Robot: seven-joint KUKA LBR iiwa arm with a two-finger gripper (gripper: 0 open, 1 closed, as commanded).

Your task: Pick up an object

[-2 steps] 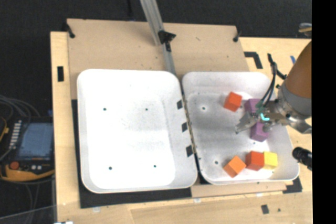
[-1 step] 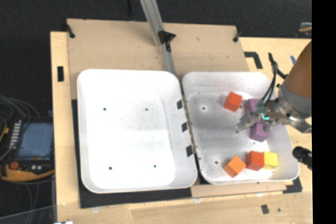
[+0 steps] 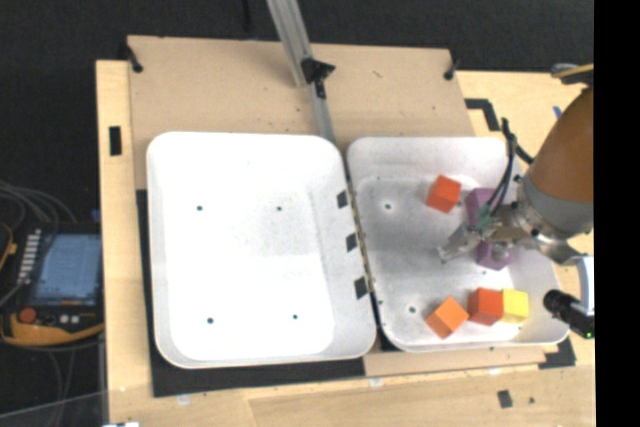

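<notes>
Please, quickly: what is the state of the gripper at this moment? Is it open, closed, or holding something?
Gripper: cannot be told; it sits over the purple object in the right bin, and a grasp is not visible.

Two white bins (image 3: pixel 250 245) (image 3: pixel 400 165); two orange blocks (image 3: pixel 444 193) (image 3: pixel 449 316), one red block (image 3: pixel 486 305), one yellow block (image 3: pixel 515 304), one purple block (image 3: pixel 484 207).

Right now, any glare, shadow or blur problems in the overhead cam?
Camera view: lighting is even and flat; the left bin is nearly blown out, its texture mostly lost. Soft shadow along the right bin rim. The blocks look soft-edged; the purple object is partly hidden by the pincer, whose metal blurs into the white floor. The floor around the bench is very dark.
</notes>
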